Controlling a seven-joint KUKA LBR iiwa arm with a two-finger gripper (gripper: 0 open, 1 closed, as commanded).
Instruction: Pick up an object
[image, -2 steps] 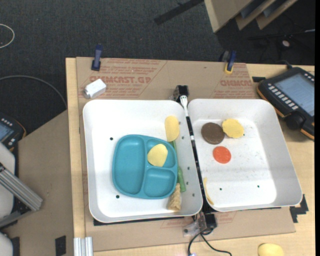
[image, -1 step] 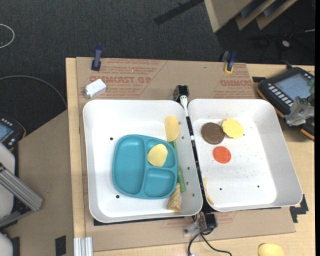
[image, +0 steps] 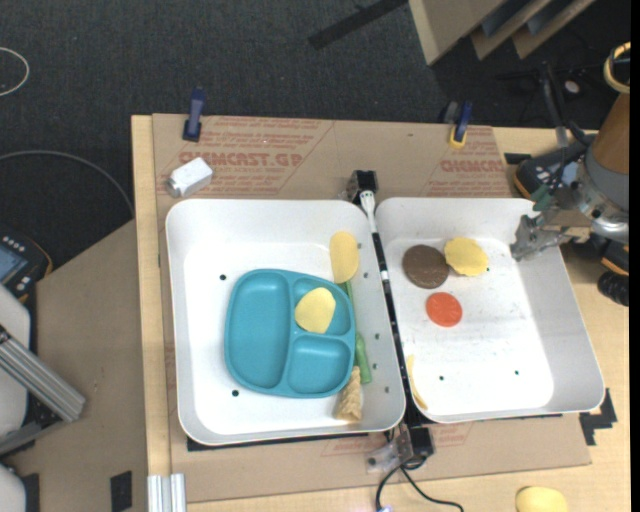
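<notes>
As we look down on the bench from left to right, we first meet the left bin (image: 190, 300), which holds a teal divided plate (image: 270, 335) with a pale yellow piece (image: 316, 310) resting on it. Just beyond the plate's far corner lies a long yellow piece (image: 344, 256), a green stick (image: 360, 350) runs along the plate's right side, and a tan scrap (image: 349, 400) sits near the front wall.

Next comes the right bin (image: 560, 350). Near its far left we find a brown disc (image: 425, 265) touching a yellow disc (image: 466, 256), with an orange-red disc (image: 444, 309) close in front of them.

At the far right edge of that bin hangs the gripper (image: 530, 240). Nothing shows between its fingers, but we cannot tell how wide they stand.

We judge the pick as not yet begun: the next move calls for travelling left over a disc, then descending.
</notes>
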